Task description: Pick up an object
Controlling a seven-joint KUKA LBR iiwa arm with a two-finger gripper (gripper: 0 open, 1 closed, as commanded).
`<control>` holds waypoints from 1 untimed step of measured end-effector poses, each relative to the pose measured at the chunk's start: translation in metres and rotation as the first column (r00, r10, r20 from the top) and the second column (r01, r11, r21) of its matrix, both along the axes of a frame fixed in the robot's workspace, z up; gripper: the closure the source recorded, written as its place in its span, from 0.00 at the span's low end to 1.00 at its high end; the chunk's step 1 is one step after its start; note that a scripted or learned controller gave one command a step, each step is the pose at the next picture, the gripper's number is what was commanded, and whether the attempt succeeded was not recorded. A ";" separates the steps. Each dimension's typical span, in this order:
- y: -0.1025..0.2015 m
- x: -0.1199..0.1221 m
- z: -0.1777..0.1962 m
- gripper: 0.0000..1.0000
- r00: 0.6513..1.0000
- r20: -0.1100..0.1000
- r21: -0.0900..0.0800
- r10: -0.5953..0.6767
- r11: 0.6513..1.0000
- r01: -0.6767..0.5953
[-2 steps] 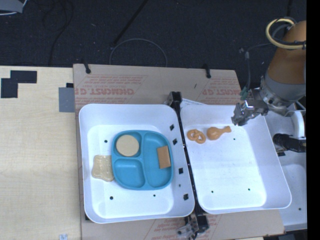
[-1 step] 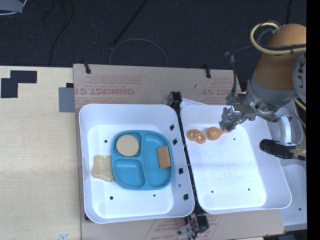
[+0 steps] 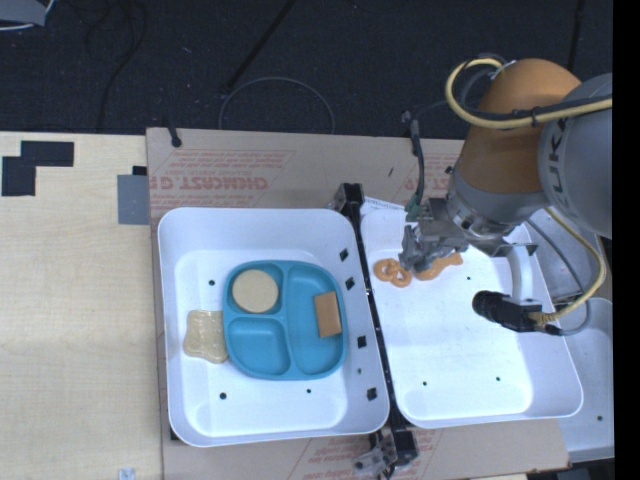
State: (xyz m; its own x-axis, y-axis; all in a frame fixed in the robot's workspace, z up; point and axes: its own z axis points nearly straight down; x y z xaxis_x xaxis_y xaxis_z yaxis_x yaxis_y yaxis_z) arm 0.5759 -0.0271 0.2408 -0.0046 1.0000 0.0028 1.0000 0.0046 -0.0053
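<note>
Even overhead light fell brightly on the two white bins [image 3: 190,368], which glared slightly and carried only soft shadows, while the dark floor [image 3: 300,38] behind stayed dim and the whole frame looked mildly soft and grainy.

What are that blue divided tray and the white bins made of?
The blue tray looks like moulded plastic with a smooth, matte finish: uniform colour, rounded compartment walls. The white bins also seem to be plastic, thin and slightly glossy, judging by their soft rounded rims and faint sheen, though I can't be certain.
</note>
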 end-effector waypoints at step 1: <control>0.060 -0.008 0.002 1.00 1.000 0.001 -0.001 0.000 1.000 0.000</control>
State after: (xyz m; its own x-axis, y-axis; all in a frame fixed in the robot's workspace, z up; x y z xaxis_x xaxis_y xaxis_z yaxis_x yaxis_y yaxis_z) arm 0.5675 0.0333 0.2423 -0.0048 1.0000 0.0017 1.0000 0.0048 -0.0045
